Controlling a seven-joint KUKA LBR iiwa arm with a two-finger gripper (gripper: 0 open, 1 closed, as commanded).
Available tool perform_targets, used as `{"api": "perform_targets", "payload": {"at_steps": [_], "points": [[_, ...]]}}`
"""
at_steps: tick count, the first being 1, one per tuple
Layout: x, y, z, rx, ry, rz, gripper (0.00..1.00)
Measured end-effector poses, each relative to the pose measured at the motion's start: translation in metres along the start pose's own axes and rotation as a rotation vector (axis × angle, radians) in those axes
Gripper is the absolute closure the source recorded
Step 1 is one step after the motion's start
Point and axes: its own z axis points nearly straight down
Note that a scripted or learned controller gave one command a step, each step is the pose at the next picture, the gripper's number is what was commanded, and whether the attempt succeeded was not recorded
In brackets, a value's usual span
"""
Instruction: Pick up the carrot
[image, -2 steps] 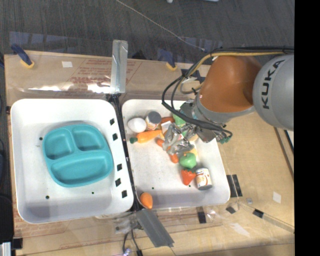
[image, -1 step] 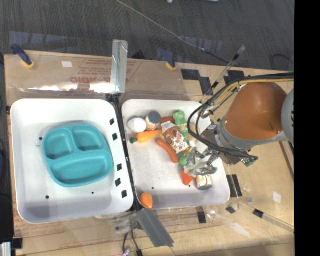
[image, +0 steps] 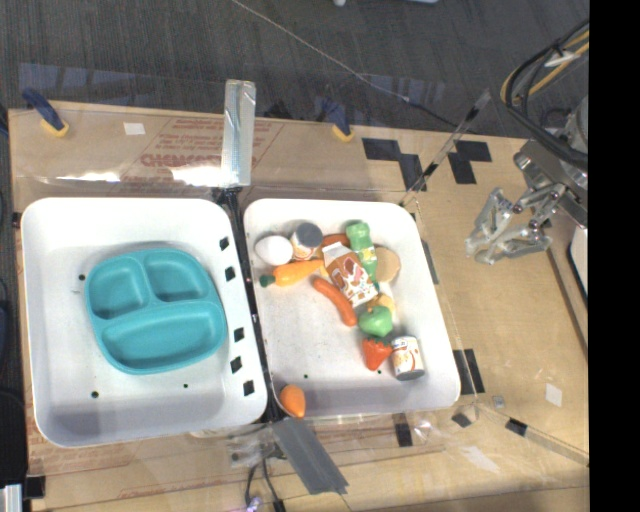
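The carrot (image: 292, 272) is orange with a small green tip. It lies on its side in the upper left of the right bin (image: 300, 350), just below a white egg (image: 271, 248). My gripper (image: 497, 238) hangs over the bare bench to the right of that bin, well away from the carrot. Its fingers look open with nothing between them.
Beside the carrot in the right bin lie a red sausage (image: 335, 298), a printed carton (image: 351, 278), a green pepper (image: 377, 319), a red piece (image: 375, 353) and a small can (image: 406, 358). An orange ball (image: 292, 400) rests on the front rim. The left bin (image: 60, 400) holds a teal divided plate (image: 155, 308).
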Motion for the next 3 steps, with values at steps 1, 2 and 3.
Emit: {"api": "perform_targets", "payload": {"at_steps": [1, 2, 3], "points": [[0.003, 0.003, 0.066, -0.015, 0.003, -0.48, 1.0], [0.035, 0.028, 0.127, -0.016, 0.001, -0.673, 1.0], [0.033, 0.025, -0.018, -0.001, 0.0, -0.841, 1.0]]}}
